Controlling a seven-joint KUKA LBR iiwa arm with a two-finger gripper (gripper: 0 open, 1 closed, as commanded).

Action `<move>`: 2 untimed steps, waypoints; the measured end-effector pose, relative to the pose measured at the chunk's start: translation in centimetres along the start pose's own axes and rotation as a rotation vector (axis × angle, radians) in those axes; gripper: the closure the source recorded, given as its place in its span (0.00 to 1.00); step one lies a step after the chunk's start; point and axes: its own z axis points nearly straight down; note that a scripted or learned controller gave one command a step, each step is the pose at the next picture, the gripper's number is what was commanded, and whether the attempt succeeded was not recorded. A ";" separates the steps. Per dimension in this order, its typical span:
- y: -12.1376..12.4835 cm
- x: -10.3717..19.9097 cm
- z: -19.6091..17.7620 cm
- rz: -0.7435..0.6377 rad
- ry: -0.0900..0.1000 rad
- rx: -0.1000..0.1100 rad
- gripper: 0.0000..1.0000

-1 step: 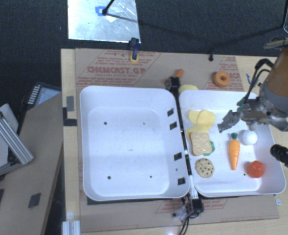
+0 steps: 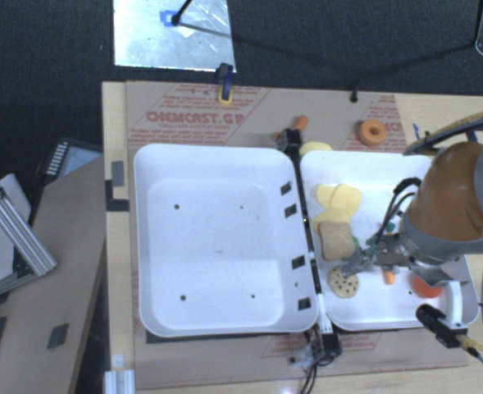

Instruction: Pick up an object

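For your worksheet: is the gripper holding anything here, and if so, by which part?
Cannot be told: the gripper sits low beside the tan bread slice and the cookie.

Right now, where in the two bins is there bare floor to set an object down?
The left bin offers bare floor wall to wall. The right bin is crowded along its left side: yellow pieces, tan slice, cookie, with the claw beside them. A bare strip borders its far wall.

We look down on two white bins — the left bin (image 2: 216, 236) bare, the right bin (image 2: 372, 171) holding yellow pieces (image 2: 339, 197), a tan slice (image 2: 336, 239) and a cookie (image 2: 344, 283) — as the gripper (image 2: 357, 261) reaches between slice and cookie; a doughnut (image 2: 372, 132) sits outside.
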 end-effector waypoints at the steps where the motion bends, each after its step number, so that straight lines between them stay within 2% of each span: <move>1: 11.2 2.0 1.1 -0.009 -0.003 -0.024 0.00; 2: 10.8 1.8 0.0 -0.005 -0.003 -0.019 1.00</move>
